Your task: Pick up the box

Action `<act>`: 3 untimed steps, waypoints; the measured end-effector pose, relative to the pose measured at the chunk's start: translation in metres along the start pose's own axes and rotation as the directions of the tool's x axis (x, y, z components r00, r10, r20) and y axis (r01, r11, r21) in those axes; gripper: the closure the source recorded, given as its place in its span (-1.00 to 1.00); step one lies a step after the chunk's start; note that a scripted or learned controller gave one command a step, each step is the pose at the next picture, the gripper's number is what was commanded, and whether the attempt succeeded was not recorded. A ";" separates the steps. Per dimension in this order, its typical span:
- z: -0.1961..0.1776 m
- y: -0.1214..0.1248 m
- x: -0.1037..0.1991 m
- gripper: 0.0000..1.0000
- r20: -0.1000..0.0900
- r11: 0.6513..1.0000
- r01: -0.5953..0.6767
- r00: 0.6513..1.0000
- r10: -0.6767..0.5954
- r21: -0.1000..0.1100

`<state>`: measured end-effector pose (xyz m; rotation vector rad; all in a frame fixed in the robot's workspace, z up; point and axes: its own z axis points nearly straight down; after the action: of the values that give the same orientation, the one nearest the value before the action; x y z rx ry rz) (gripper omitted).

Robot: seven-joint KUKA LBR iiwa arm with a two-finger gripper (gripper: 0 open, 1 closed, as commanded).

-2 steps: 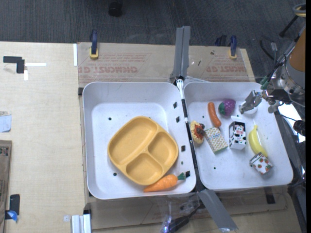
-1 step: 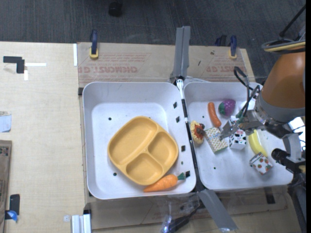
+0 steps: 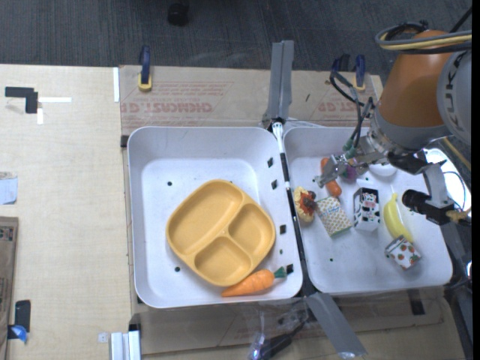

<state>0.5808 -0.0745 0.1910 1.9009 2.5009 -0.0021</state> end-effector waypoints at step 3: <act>0.093 -0.055 -0.045 -1.00 0.009 0.987 0.158 0.987 -0.158 -0.015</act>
<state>0.5395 -0.1324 0.0978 1.6881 2.6314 0.0099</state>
